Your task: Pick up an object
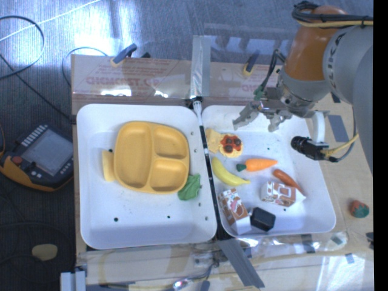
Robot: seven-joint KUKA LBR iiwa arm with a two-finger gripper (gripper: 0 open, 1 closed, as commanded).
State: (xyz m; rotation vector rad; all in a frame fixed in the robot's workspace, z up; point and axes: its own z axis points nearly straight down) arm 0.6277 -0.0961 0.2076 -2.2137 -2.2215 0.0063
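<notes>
1. From where I stand, the gripper [259, 118] hangs over the far end of the right bin [315, 220], its two fingers spread apart with nothing between them.
2. I take the carrot [259, 163] as my landmark; it lies on its side near the middle of that bin, and the spread fingers sit beyond it, toward the bin's far wall and apart from it.
3. Just to the far left of the carrot is a pizza slice [227, 143], the item nearest the fingers; I cannot tell whether they touch it.
4. On the near left of the carrot lies a banana [227, 173], close beside it.
5. To the carrot's near right is a thin orange-red piece [287, 180], and nearer still a small red-and-white carton [277, 193].
6. Toward the near wall from the carrot sit another printed packet [233, 206] and a black block [262, 219].
7. Well to the left of the carrot, in the left bin [91, 223], rest a yellow divided tray [151, 156] and a green leafy piece [190, 188].
8. By my reckoning the task has barely begun: nothing is lifted, every item rests on a bin floor, and choosing, descending, closing and raising all remain.
</notes>
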